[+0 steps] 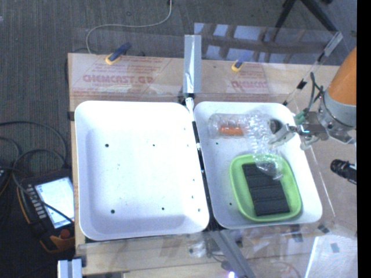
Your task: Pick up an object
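where the right bin [220,204] sits, we log a green tray [238,178] and clear plastic packaging [249,129]. gripper [282,133] above them; we cannot tell its state.

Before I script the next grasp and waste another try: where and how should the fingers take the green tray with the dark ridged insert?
Probably by a raised rim. The green rectangular tray lies flat in the right white bin, so come straight down and pinch its left edge, away from the clear crumpled plastic that overlaps its top. The gripper sits above that.
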Available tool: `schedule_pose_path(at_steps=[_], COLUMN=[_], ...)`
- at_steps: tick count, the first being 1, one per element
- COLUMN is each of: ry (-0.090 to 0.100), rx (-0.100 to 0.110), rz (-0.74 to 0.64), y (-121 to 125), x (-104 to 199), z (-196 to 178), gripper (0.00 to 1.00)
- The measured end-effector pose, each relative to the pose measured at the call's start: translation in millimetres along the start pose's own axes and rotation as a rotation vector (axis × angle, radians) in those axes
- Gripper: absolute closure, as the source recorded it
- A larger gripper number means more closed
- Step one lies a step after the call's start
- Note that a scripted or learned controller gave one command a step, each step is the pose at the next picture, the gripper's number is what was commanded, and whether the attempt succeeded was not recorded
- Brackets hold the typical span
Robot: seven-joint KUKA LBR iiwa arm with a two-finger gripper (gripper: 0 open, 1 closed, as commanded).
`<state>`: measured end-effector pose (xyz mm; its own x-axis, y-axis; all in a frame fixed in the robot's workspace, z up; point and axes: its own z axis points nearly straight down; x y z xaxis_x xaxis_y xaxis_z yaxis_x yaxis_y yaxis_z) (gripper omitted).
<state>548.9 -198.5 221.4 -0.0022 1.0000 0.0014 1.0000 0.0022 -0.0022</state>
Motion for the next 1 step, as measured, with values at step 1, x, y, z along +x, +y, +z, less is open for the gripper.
schedule_pose_path(at_steps=[1], ry=[0.0], rx=[0.0], rz=[-0.043], y=[-13.4], x=[4.3], z=[107.0], gripper=[0.0])
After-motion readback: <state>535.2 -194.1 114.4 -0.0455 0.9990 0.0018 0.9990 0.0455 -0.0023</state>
